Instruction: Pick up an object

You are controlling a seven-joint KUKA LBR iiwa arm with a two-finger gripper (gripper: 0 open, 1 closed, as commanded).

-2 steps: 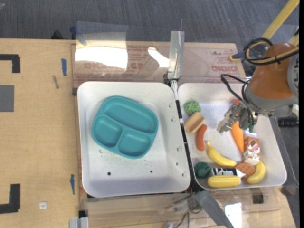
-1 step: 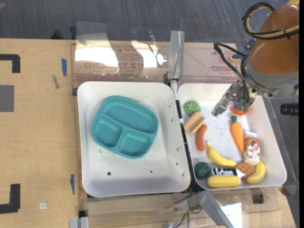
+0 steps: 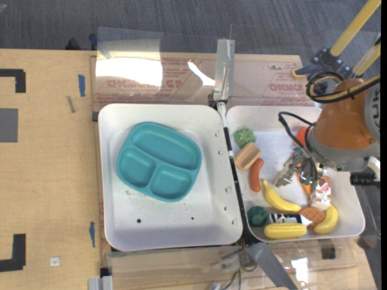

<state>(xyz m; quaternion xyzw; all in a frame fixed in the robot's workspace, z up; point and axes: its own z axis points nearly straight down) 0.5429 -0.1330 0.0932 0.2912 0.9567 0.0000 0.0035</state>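
Several toy foods crowd the right bin [image 3: 357, 219], right half of frame. I see the gripper [image 3: 296, 171] low over the bin's middle, fingers pointing down-left; whether it's open or closed I cannot tell, the metal parts blur together, and I can't make out anything between them.

Closest item: a yellow banana [image 3: 279, 199] just below-left of the gripper, curved, lying flat. Whether they touch I cannot tell. Left of it an orange-red sausage [image 3: 256, 175] lies roughly vertical, with a hot dog bun [image 3: 247, 156] just above it and a green broccoli piece [image 3: 244, 136] above that, near the bin's upper left.

Along the bottom edge: a corn cob [image 3: 285, 229] lies horizontal, a dark green vegetable [image 3: 259, 215] at its left end, a second banana [image 3: 329, 220] toward the lower right corner. Between corn and that banana sits an orange waffle-textured piece [image 3: 312, 214]. A small red-and-white item [image 3: 320, 192] sits just right of the gripper, too blurred to name.

Arm [image 3: 343, 122] enters from the right edge, orange band over the bin's upper right, black cable looped above it.

Left bin [image 3: 121, 222], frame centre, holds a teal three-compartment plate [image 3: 159, 161], tilted, in its upper half. Both bins rest on a wooden bench [image 3: 45, 162].
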